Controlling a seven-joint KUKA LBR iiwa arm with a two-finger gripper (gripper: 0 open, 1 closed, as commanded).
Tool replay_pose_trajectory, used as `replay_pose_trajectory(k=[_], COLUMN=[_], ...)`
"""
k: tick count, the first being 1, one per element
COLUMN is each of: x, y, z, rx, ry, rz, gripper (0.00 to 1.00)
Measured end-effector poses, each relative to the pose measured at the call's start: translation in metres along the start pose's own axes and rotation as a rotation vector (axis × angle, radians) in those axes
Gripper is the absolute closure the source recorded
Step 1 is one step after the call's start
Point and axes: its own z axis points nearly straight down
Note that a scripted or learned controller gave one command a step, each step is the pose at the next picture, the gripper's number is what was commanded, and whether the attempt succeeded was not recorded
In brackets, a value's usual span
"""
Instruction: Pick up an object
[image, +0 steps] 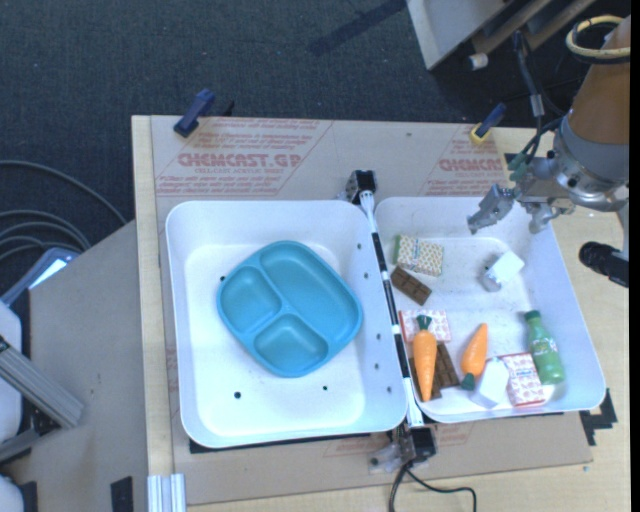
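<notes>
White plastic walled both bins, and the gripper hung over the far edge of the right bin, nothing between its fingers so far as the slanted view allowed; the two metal fingers stood apart, one out to the left and one nearer the wrist, so it read as open and empty.

Nearest the camera, well short of the gripper along the bin's near wall, lay a carton with red print, beside a white block. Just beyond them stood two carrots side by side, the right-hand carrot tilted, with a dark bar between them. A green bottle lay to their right, almost directly below the gripper's wrist side.

Closer to the gripper came a brown bar by the divider and a checked packet behind it, both off to the gripper's left. A small white-and-grey piece sat just beneath and in front of the fingers, the closest thing to them, though apart from them.

Across the divider, well away to the left, a blue tray rested in the left bin.

As a judgement, the pick had not begun to succeed: every object lay on the bin floor and nothing was lifted. What remained was the whole grasp: descending onto a chosen item, most plausibly the white-and-grey piece, closing, and raising it clear.
</notes>
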Motion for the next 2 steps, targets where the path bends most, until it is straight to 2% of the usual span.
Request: replay_pose_trajectory(k=[1,2], x=[0.034,-0.013], y=[-0.072,-0.103], z=[0.130,0.158], rx=[0.001,-0.007], ry=[0.000,-0.001], rz=[0.001,0.000], gripper=[0.00,0.00])
